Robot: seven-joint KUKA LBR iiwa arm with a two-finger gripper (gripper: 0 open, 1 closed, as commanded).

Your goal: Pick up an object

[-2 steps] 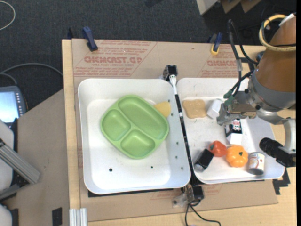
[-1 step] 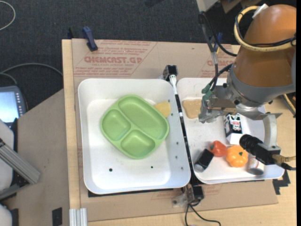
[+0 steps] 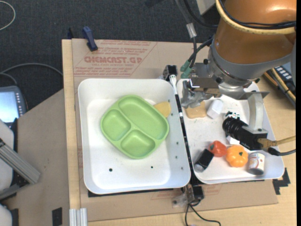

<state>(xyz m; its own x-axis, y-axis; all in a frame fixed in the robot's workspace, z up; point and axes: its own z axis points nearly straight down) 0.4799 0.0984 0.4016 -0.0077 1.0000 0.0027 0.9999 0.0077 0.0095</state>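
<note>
I see the arm [image 3: 256, 29] over the right bin [image 3: 270, 171]; left of that bin, a green divided plate [image 3: 134, 126]. Gripper [image 3: 195, 95] low at its far-left corner, above a tan piece [image 3: 196, 111]; finger state I cannot tell. Orange pumpkin [image 3: 236, 156] near its front.

two white bins [image 3: 89, 140], one green plate [image 3: 134, 126], one orange pumpkin [image 3: 236, 156]

Bright, even overhead light across both white bins [image 3: 89, 140]. Soft, short shadows under the green tray [image 3: 134, 126]. Broad glare on the orange band [image 3: 258, 4], close and slightly out of focus. Mild grain throughout.
</note>
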